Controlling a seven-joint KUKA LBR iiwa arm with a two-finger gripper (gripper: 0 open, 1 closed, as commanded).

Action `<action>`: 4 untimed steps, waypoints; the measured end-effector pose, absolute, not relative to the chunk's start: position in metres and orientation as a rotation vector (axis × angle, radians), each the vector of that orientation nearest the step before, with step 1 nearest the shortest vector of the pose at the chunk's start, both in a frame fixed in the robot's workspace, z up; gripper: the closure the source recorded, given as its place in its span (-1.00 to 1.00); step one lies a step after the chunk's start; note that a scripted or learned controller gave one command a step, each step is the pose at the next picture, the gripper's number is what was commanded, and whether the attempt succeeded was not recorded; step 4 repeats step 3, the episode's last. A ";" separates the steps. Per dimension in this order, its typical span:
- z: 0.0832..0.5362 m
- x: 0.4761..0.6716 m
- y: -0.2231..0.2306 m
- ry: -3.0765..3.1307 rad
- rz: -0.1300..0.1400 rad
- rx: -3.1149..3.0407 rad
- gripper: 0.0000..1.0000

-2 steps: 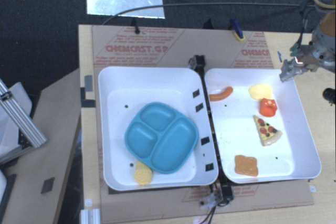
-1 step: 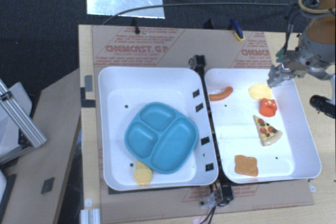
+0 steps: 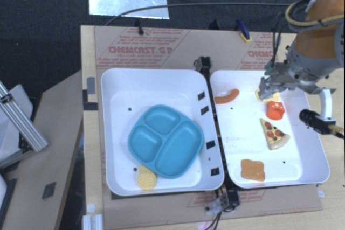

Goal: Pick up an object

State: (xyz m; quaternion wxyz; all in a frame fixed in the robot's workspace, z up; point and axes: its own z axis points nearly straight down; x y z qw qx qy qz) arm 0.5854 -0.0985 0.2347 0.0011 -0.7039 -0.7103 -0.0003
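Although the gripper [image 3: 268, 89] sits low in the right bin [image 3: 312, 169], pressed over a small pale yellow object [image 3: 274, 97] near the bin's far wall, I cannot tell how the jaws stand, since the grey wrist hides them from above; nothing shows clamped between them, so I would not call anything held. To do this step well, in my judgement, the grip should centre on that yellow piece before any lift, and the lift should go straight up so as not to knock the red piece [image 3: 275, 110] lying just beside it on the near side. That red piece looks like glossy moulded plastic, blocky, with a paler top. Further toward the near edge lies a pizza slice [image 3: 274, 133], a flat wedge with a tan crust and dark red dots, probably hard to pinch from above. A sausage [image 3: 227, 96], smooth, curved and orange-red, lies toward the divider, well apart from the gripper. A flat, orange-brown, toast-like piece [image 3: 252, 169] sits near the front wall. Beyond the divider, the left bin [image 3: 118, 83] carries a blue compartment plate [image 3: 165, 140], smooth and rounded, with a bumpy yellow round piece [image 3: 146, 178] touching its near edge. Both bins are shallow, white and slick-looking.
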 end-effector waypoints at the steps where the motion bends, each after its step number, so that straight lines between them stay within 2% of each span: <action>1: 0.232 0.572 -0.039 -2.231 -0.002 -2.208 1.00; 2: 0.236 0.542 0.011 -2.231 -0.001 -2.208 1.00; 3: 0.221 0.521 0.063 -2.231 -0.001 -2.208 1.00; 4: 0.221 0.521 0.063 -2.231 -0.001 -2.208 1.00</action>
